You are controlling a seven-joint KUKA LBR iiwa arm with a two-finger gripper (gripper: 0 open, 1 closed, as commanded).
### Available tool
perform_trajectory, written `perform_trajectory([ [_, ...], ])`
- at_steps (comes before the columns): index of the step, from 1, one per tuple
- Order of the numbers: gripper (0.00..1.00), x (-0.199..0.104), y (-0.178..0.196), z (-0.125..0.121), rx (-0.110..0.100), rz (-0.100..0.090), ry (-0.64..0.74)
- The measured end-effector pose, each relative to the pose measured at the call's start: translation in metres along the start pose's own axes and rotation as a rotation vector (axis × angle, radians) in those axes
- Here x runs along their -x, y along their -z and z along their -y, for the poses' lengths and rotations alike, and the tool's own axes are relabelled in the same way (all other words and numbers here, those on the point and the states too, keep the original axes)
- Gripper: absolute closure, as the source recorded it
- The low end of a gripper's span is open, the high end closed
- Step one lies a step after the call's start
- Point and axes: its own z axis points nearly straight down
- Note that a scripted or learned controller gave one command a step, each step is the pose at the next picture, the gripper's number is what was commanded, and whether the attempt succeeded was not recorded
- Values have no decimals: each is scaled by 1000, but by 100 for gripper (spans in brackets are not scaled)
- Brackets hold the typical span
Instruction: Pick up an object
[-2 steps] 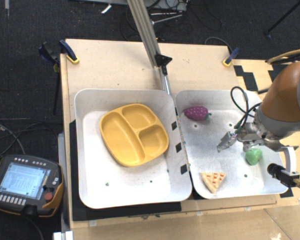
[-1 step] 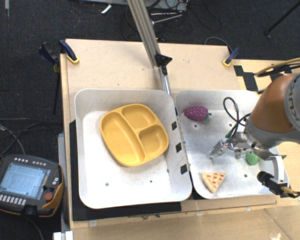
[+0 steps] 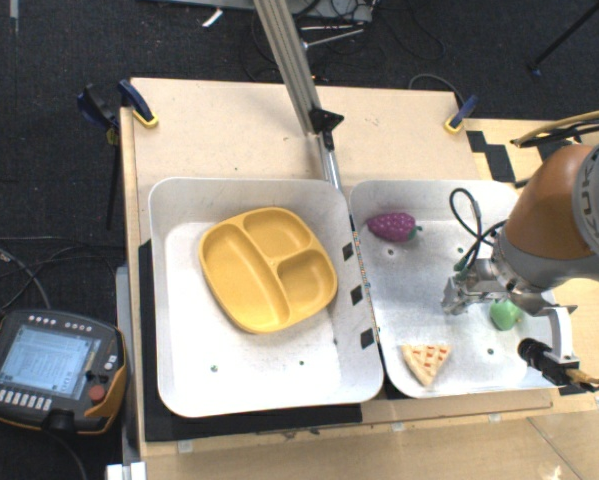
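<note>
The right bin (image 3: 409, 268) holds three small objects. A purple, grape-like toy (image 3: 392, 227) lies near its back left. A green round object (image 3: 504, 315) sits toward the right side. A tan waffle-patterned wedge (image 3: 426, 362) rests near the front edge. My gripper (image 3: 463, 295) hangs low over the bin floor, just left of the green object and apart from the wedge and the purple toy. Nothing shows in its grasp. The grey arm with its orange band (image 3: 559, 208) comes in from the right.
A yellow divided plate (image 3: 268, 268) lies in the left bin (image 3: 179, 358). A metal pole (image 3: 294, 58) slants up from between the bins. A black cable (image 3: 466, 218) loops by the wrist. A teach pendant (image 3: 49, 368) lies off the bench at the left.
</note>
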Motion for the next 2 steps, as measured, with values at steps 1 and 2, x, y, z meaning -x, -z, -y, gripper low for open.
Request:
perform_trajectory([
  [1, 100, 2, 63, -5, 6, 2, 3],
  [2, 100, -2, 119, 2, 5, 2, 3],
])
